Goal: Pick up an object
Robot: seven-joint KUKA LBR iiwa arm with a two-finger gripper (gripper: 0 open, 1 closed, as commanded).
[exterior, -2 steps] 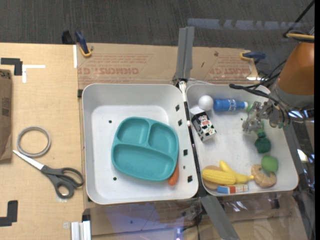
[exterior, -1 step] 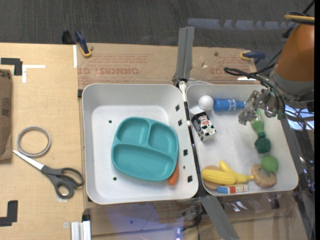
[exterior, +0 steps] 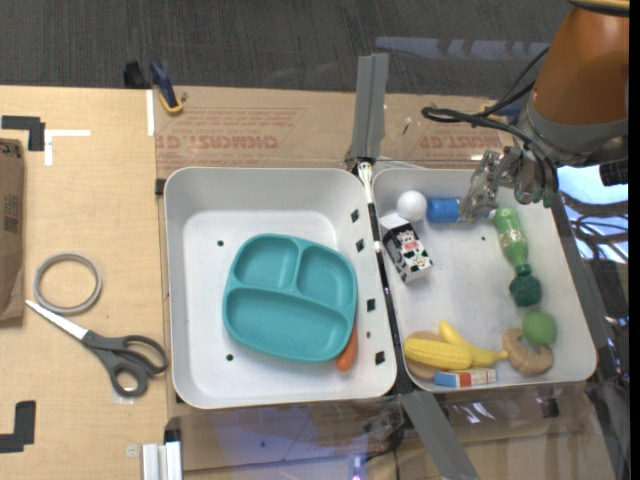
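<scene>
In left bin (exterior: 190,268): teal tray (exterior: 290,298), carrot (exterior: 347,352)

Beside the matt teal plastic tray (exterior: 290,298), the white bins (exterior: 190,268) look smooth plastic, the scissors (exterior: 100,346) shiny metal.

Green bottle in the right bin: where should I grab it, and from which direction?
Probably across the middle of the green bottle, coming straight down from above. It lies flat along the right bin floor, running lengthwise away from the camera, so close across its narrow width. Its near end sits close to a dark green ball; stay clear of that.
</scene>
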